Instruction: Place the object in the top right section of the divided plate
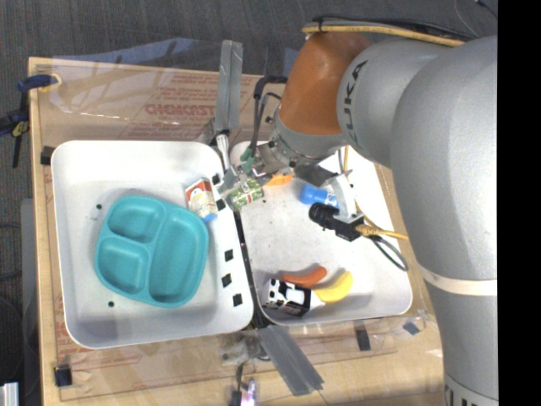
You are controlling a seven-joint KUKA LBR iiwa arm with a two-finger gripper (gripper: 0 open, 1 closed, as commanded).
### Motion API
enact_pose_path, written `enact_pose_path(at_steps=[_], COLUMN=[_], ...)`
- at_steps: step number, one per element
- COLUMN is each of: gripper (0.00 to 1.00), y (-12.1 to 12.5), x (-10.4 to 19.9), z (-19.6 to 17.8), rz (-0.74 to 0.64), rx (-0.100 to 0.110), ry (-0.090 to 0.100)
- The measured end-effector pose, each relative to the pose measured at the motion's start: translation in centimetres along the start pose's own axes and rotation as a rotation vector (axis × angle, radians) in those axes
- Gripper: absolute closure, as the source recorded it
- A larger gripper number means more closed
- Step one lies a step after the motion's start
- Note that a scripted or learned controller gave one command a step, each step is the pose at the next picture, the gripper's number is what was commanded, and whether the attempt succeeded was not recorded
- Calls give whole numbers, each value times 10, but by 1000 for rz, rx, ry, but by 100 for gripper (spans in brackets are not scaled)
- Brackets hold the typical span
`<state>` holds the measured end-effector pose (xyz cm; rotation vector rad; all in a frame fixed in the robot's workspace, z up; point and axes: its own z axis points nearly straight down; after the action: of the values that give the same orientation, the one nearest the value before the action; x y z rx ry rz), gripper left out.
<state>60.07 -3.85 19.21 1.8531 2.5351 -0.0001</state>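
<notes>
The big grey arm w/ its orange band (317, 79) reaches in over the right bin (385, 299). The gripper (245, 184) sits at the wall btw the 2 bins, and a small green thing (247, 195) is there, maybe pinched, but I can't tell how the jaws stand. The teal divided plate (152, 250) lies in the left bin (84, 328). A little red-and-white box (199, 198) lies just by its top right part.

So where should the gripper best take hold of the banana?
Probably at the middle of the banana, coming from above, fingers across its narrow width. It lies flat in the right bin, with the red sausage touching its upper side, so closing across the free right half seems safer.
</notes>
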Motion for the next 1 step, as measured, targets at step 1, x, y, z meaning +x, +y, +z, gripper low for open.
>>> enact_pose_path(at_steps=[1], gripper=[100], y=[27], x=[61], z=[0], rz=[-58], rx=[1], ry=[1])
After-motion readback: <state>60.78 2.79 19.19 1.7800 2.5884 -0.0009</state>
